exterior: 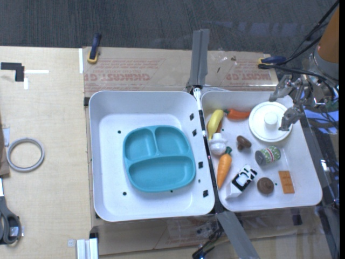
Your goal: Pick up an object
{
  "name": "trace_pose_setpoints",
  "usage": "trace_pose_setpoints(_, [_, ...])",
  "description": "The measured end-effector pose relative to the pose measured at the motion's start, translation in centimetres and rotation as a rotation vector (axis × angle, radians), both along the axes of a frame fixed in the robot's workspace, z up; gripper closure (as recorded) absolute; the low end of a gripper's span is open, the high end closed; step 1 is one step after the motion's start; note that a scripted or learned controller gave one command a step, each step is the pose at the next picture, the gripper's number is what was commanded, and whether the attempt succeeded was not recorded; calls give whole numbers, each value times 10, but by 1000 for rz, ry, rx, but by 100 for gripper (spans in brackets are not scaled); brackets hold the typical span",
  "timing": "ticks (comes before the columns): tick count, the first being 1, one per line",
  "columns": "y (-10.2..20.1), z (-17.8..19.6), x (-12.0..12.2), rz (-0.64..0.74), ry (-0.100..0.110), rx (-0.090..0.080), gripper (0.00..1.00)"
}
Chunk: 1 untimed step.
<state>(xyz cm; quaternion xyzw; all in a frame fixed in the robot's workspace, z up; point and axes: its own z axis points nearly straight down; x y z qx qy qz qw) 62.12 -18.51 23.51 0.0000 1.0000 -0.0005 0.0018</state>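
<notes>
Hovering at the right bin's (311, 161) far corner, the metal two-finger gripper (291, 109) hangs over the round white plastic lid (268, 121)—fingers spread, nothing between them. A sound grasp probably needs the fingers centred over the lid's raised knob—or redirected to the orange carrot (223, 168) nearby.

We take this for a robotics lab: 2 white bins (97, 161) of toy food on a table (38, 117), cardboard (140, 72), loose cables (302, 42), tape roll (24, 154).
</notes>
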Motion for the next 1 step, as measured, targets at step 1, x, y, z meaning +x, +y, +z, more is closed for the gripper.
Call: trace_pose_setpoints(1, [35, -142, -45, -61, 0, 0, 0])
